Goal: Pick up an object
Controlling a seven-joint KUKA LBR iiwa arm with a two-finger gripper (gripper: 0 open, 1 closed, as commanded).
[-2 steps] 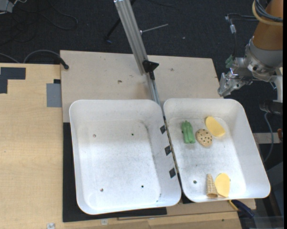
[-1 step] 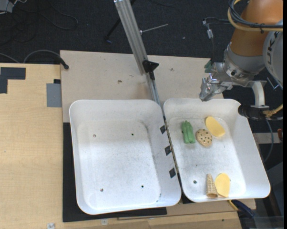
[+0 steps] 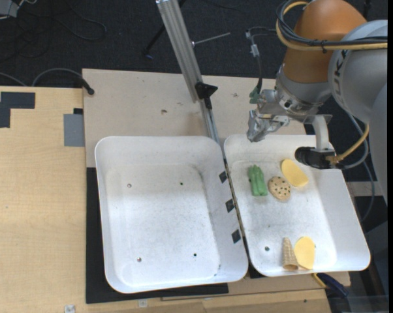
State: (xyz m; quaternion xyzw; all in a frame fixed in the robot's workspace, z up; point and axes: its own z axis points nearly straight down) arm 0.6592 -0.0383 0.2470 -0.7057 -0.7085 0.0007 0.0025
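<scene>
The right bin (image 3: 340, 240) holds a green oblong piece (image 3: 256, 180), a round tan cookie with dark spots (image 3: 279, 188), a yellow piece (image 3: 294, 173), an ice-cream cone (image 3: 288, 253) and a yellow disc (image 3: 305, 252). My gripper (image 3: 257, 131) hangs over the far left corner of the right bin, above and beyond the green piece. Nothing shows between its fingers.
The left bin (image 3: 118, 240) sits beside the right one, joined by black clips (image 3: 230, 204). A slanted aluminium rail (image 3: 187, 60) rises behind the bins. A black-and-white cable fitting (image 3: 317, 155) hangs over the right bin's far edge.
</scene>
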